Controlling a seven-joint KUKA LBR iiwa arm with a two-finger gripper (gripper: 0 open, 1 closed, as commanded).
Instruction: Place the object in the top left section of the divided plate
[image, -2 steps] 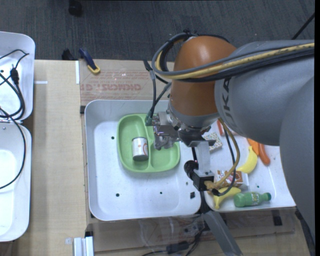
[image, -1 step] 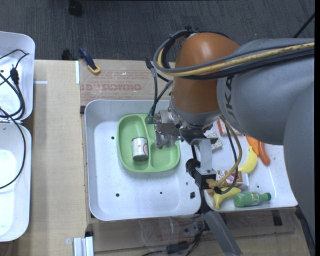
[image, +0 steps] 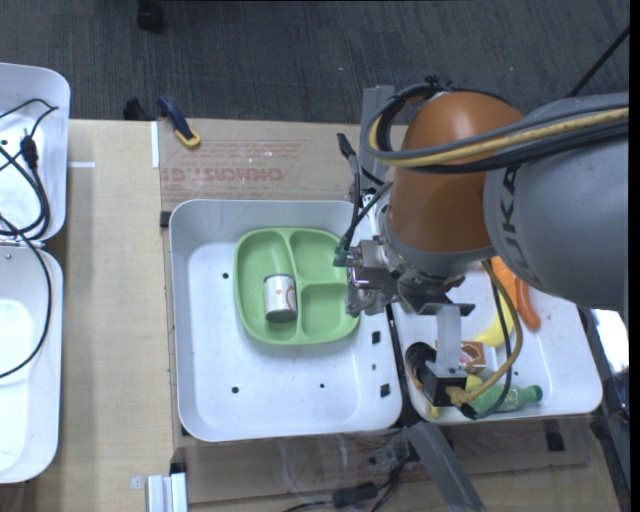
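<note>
A dark grey carpeted floor (image: 280, 50) runs across the top of the camera view, and below it sits the light wooden table (image: 110, 300), with a flat sheet of brown cardboard (image: 250, 165) printed with red lettering lying on it behind the bins. The grey arm (image: 560, 200) with its orange band (image: 450, 170) comes in from the right and covers much of the right bin (image: 575, 385). Two shallow white bins stand side by side; the left bin (image: 200, 400) is the more visible one. Two more white trays (image: 30, 420) with black cables lie at the table's left edge.

One green divided plate (image: 320, 325) rests in the left bin, toward its upper right. One small can (image: 280, 298), silver with a red and white label, lies on its side in the plate's large left section, nothing touching it.

The gripper (image: 368, 290) hangs at the plate's right rim, over the border between the two bins; whether its fingers are parted or closed cannot be told, and nothing can be seen held in it.

In the right bin, partly hidden by the arm, lie one orange carrot-like piece (image: 520, 300), one yellow object (image: 495, 335), one green bottle (image: 510, 398) and a small brown and red packet (image: 478, 358). A blue and yellow clamp (image: 178, 122) lies at the table's far edge.
</note>
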